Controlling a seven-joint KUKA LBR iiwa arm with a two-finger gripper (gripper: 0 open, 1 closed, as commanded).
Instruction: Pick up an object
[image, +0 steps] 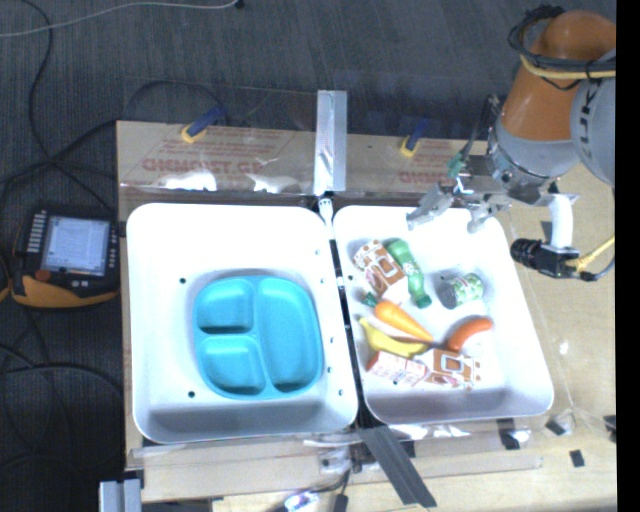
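Observation:
The right bin (520, 330) holds a jumble of small items: a green bottle (408, 267), a red-and-white carton (377, 267), a small green can (462, 289), an orange carrot (403, 319), a yellow banana (385, 341), an orange-red pepper-like piece (468, 331) and another red-and-white carton (432, 370). My gripper (452, 210) hangs over the bin's far edge, above and behind the items. Its two fingers are spread apart with nothing between them.
The left bin (160, 250) holds a blue three-compartment tray (256, 334). A handheld pendant (68, 250) lies left of the bench. Cables and a black fitting (545, 255) sit right of the bins. A metal post (331, 140) stands behind the divide.

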